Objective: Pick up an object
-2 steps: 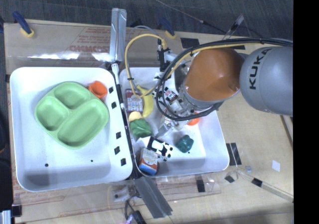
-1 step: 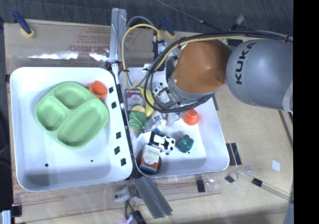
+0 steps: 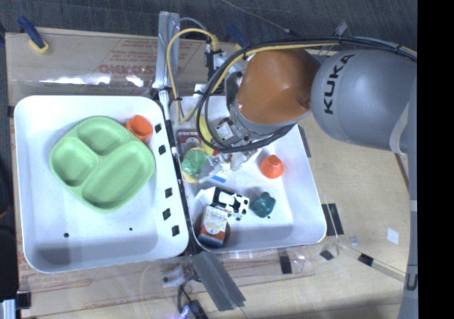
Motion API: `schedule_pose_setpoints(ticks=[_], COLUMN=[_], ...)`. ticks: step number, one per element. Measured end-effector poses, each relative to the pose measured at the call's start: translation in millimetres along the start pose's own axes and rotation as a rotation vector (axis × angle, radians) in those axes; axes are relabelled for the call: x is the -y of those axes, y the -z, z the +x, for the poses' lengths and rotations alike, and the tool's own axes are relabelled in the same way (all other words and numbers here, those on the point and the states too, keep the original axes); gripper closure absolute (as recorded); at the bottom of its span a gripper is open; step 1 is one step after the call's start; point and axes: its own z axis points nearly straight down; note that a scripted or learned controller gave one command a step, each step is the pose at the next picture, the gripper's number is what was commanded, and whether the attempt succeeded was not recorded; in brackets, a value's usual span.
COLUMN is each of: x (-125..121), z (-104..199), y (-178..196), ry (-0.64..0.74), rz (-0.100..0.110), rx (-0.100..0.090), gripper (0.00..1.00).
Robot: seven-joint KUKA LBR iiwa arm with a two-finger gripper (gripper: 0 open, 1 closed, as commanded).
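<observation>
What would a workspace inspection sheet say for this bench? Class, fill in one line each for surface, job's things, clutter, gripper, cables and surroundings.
Surface: bench with two white bins, left bin and right bin, side by side.
Job's things: right bin holds an orange cup, a teal piece, a green ball, a black-and-white toy and a small box.
Clutter: left bin holds a green divided plate and an orange piece beside it.
Gripper: gripper low over the right bin; grasp hidden.
Cables: yellow and black cables loop over the wrist.
Surroundings: blue clamp at the bench's far left corner.

Divided plate (image 3: 103, 161) lies in left bin (image 3: 28, 169).
</observation>
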Motion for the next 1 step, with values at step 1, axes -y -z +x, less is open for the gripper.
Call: schedule_pose_setpoints(ticks=[1], x=[2.4], z=[-1.8], y=[13.0], ry=[0.004], rz=[0.005], rx=[0.001], gripper=[1.0])
